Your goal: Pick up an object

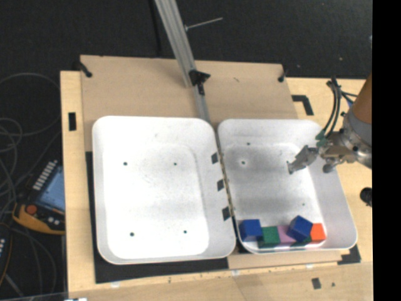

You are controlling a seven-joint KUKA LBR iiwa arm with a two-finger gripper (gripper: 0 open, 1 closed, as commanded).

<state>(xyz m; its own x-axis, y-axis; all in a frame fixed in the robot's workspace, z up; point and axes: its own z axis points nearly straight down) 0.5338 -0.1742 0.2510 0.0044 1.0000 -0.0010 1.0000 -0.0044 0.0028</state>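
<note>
The jaws (pixel 311 158) hang over the right bin (pixel 276 137), near its right wall and in its upper half. One grey finger (pixel 299 160) reaches left and down, a second (pixel 330 165) shows just to its right, and there is a gap between them, so they stand spread with nothing between. The arm (pixel 358 127) enters from the right edge, its orange band at the frame's border, with dark cables (pixel 335 102) looping above the wrist.

Bare white bin floor lies below the jaws. The blocks sit well apart from them, packed in a row along the near wall of the same bin: a blue block (pixel 250 228) at the left, a green block (pixel 270 235) beside it, a pale purple block (pixel 286 236), a second blue block (pixel 301 227) tilted on top of its neighbours, and an orange block (pixel 317 232) at the right end. They touch one another and crowd the wall.

The left bin (pixel 153 187) sits just beside the right bin, joined along a dark clipped seam (pixel 222 184). Both rest on a tan tabletop (pixel 144 86). A slanted metal pole (pixel 178 39) crosses the tabletop's far edge down to the seam. A handheld controller (pixel 44 196) and cables (pixel 25 105) lie on the dark floor at left
</note>
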